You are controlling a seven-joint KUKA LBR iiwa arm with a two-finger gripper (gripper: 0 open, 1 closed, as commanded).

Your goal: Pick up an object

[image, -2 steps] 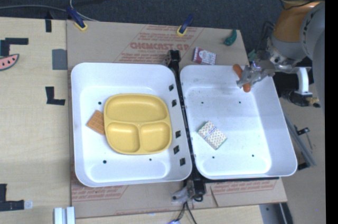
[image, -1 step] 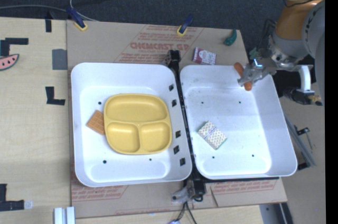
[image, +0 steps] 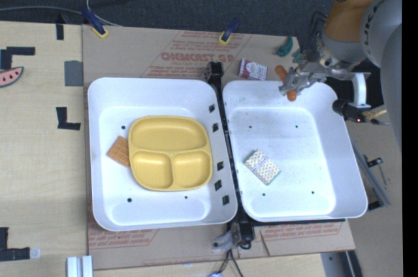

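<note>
Trays sat side by side: the left bin [image: 104, 204] held a yellow divided plate [image: 171, 153] lying over a tan cracker [image: 119, 151]. Nearer my reach, a small patterned packet [image: 262, 166] lay loose in the right bin [image: 339, 204]. My pincer [image: 292, 91] hung over that bin's far rim, apparently nipped on a small orange thing [image: 291, 95].

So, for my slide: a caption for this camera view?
Arm's hand over the right bin's far rim; yellow tray in left bin.

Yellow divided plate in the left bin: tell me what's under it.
A tan cracker-like piece pokes out from under the yellow divided plate, at its left edge. Anything else beneath is covered.
</note>
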